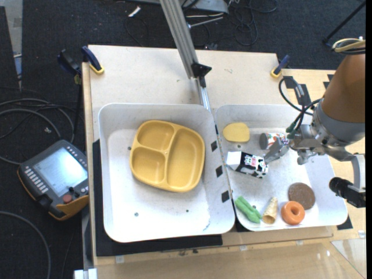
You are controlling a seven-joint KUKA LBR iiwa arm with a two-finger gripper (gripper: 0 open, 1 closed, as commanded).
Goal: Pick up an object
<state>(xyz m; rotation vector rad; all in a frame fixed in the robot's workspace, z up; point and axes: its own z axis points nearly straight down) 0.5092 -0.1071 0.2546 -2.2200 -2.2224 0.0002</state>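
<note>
Hovering end effector [278, 147] beside cow-patterned carton [249, 163], no legible writing

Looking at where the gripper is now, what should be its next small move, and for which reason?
Probably a short move toward the bench's front-left and down. The gripper sits in the right bin beside the black-and-white carton, nothing shows between its fingers, and that carton looks like the nearest object to pick.
</note>
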